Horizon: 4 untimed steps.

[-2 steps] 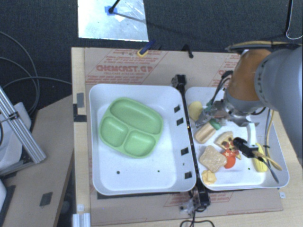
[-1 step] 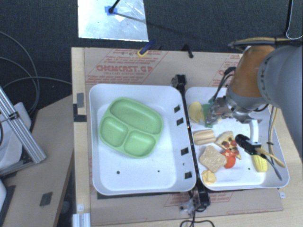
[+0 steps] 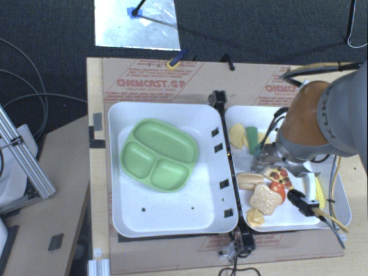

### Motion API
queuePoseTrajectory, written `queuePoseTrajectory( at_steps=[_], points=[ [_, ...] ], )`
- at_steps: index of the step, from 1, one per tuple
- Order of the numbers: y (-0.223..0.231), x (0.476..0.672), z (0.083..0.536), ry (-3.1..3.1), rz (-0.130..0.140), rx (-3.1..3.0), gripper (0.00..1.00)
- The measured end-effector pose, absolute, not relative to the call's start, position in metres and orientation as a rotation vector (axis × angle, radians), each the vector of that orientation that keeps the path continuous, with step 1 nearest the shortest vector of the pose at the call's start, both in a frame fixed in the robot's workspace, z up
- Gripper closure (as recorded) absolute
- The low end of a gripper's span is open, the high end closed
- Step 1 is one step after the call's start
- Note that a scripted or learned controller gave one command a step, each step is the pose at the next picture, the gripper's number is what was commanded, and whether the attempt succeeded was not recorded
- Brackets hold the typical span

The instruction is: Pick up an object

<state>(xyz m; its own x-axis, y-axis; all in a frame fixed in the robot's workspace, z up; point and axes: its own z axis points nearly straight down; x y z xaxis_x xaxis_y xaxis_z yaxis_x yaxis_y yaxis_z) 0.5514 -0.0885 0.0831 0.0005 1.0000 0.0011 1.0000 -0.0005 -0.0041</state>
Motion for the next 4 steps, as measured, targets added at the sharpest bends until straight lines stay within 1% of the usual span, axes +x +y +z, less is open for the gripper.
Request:
queuePoseTrajectory(
  at_steps=[1, 2, 3, 4],
  points=[
    [-0.129, 0.506, 0.084, -2.216, 0.003, -2.225, 1.0],
    [-0.11, 0.486, 0.084, -2.221, -0.001, -2.222, 1.0],
    [-0.047, 0.578, 0.192, -2.246, -0.021, -2.215, 1.0],
    [0.03, 0.548, 0.184, -2.233, -0.005, -2.207, 1.0]
  ],
)
